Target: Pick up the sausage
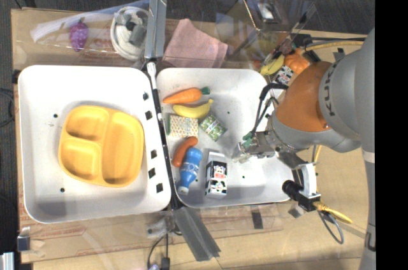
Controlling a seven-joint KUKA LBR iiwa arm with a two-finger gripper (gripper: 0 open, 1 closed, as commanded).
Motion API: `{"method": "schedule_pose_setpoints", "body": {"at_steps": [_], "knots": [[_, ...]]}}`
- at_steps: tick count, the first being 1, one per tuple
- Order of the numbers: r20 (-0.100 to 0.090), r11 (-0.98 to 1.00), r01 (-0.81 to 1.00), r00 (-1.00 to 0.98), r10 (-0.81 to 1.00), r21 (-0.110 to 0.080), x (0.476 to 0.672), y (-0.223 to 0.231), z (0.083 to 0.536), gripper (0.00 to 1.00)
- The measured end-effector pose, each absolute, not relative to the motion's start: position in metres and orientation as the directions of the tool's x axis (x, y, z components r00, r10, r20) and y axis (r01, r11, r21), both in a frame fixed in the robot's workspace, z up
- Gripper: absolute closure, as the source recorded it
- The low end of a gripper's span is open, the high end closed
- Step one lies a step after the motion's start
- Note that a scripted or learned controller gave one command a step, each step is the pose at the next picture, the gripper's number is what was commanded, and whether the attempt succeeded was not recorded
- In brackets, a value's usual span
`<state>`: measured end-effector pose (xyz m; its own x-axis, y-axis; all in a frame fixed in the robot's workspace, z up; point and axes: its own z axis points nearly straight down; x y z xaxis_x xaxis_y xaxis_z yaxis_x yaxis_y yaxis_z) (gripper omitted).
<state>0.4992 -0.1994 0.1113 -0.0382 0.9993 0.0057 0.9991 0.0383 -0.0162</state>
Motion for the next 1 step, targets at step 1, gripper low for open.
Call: {"method": "schedule_pose_setpoints", "body": {"at_steps": [1], "knots": [[0.0,-0.336,0.942,0.336,0.942,-0.008,0.516,-0.1789,0.1847,1.0]]}}
